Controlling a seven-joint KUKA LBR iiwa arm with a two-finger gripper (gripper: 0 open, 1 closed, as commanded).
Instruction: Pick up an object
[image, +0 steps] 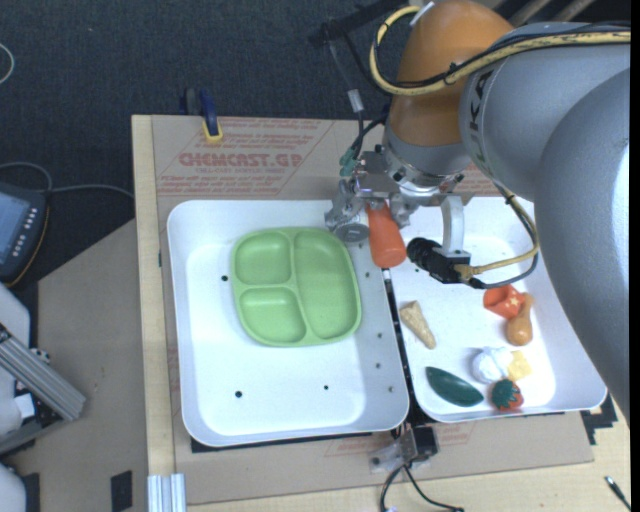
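Grey arm (570, 130) w/ orange band (440, 70), yellow cable looped by it, metal tool (375, 215) w/ black cabling.

Two white bins (200, 400), one green divided plate (297, 285), one carrot (385, 236), six other small toy foods.

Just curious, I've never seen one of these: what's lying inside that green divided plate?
The green plate shows three bare compartments with nothing lying in them. Its upper right corner sits under the gripper, so that part is covered. An orange carrot hangs there.
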